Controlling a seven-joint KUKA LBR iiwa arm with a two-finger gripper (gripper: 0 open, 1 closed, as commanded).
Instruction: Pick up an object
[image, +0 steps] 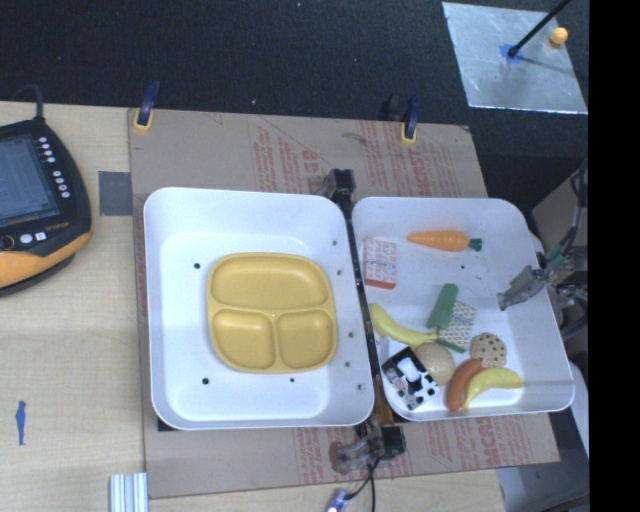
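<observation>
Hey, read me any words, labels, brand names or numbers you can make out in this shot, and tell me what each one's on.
None can be read.
Cardboard sheet under the bins: faint red repeated printing, too blurred to read.
Small red and white packet in the right bin: printing too small.
Black and white item in the right bin: markings unreadable.
Teach pendant at left: screen and buttons too blurred.

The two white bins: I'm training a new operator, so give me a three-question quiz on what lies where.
1. True or false: the yellow three-compartment plastic tray lies in the right white bin.
2. Which lies farthest from the camera: A orange toy carrot, B green cylinder, C round speckled cookie?
3. Fill in: the gripper sits over the ___ bin.

Key: 1 false; 2 A; 3 right.
</observation>
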